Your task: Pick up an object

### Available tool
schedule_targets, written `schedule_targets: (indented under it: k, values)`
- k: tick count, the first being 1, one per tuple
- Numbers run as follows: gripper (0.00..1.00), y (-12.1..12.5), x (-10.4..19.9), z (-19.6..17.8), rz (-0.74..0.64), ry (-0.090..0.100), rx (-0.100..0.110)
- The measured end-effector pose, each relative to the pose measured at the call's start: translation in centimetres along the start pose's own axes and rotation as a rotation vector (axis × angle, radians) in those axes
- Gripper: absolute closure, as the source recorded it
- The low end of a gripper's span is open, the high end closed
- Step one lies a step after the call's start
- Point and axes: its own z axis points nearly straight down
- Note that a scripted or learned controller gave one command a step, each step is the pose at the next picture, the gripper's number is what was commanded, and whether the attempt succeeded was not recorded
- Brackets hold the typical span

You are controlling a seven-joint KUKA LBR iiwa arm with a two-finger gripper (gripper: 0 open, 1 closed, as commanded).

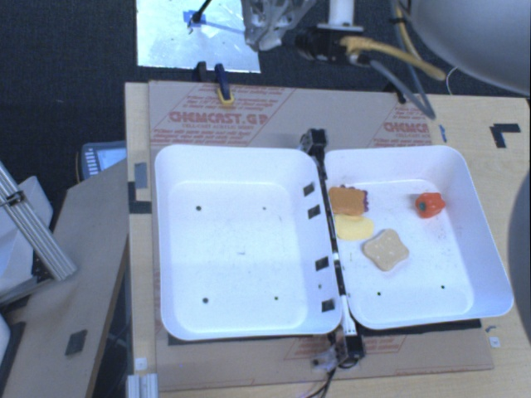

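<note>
1. Up at the top edge of your view, above both bins, you see the gripper [267, 25] hanging over a shiny metal sheet [178, 23]; from this angle you cannot tell how its tips stand, and nothing shows between them.
2. Over in the right bin [465, 189], you have four small things well apart from the gripper.
3. Against that bin's left wall sits an orange block [347, 200] with a bit of purple at its right end.
4. Just below the block, touching it, lies a flat yellow piece [354, 228].
5. Next to that, lower and to the right, lies a tan toast-shaped piece [386, 249].
6. Near the bin's right side sits a red-orange pepper-like toy [429, 205], apart from the others.
7. Beside it, the left bin [166, 222] touches the right bin along the middle seam.
</note>
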Motion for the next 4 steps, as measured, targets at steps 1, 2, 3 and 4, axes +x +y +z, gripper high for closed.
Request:
schedule_targets:
  k: [1, 2, 3, 4]
  values:
    - [1.0, 3.5, 0.0, 0.7, 0.0, 0.0, -0.001]
    - [0.0, 3.3, 0.1, 0.6, -0.003, 0.0, 0.001]
    - [1.0, 3.3, 0.1, -0.6, -0.006, 0.001, -0.002]
    - [0.0, 3.3, 0.1, -0.5, -0.006, 0.001, -0.001]
